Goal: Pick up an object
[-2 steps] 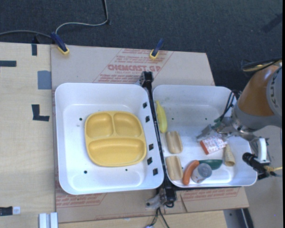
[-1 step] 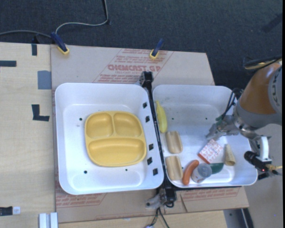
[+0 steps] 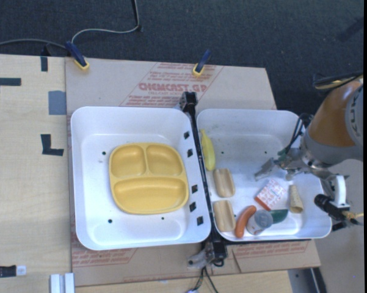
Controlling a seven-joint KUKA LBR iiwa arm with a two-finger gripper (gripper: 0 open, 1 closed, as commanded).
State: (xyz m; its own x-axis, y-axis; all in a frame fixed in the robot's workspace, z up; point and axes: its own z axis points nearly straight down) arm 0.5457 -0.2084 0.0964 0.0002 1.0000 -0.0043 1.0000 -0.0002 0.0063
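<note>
The claw (image 3: 270,168) hung open and empty over the right bin (image 3: 244,119), just above the red-and-white packet (image 3: 271,194); next, I judged, a descent onto it.

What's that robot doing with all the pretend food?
A grey and orange robot arm reaches into the right bin, with its gripper low over the bin floor. It is not holding anything. Toy food lies near it: a banana, two buns, a hot dog and a small red and white packet. The left bin holds a yellow divided plate.
</note>
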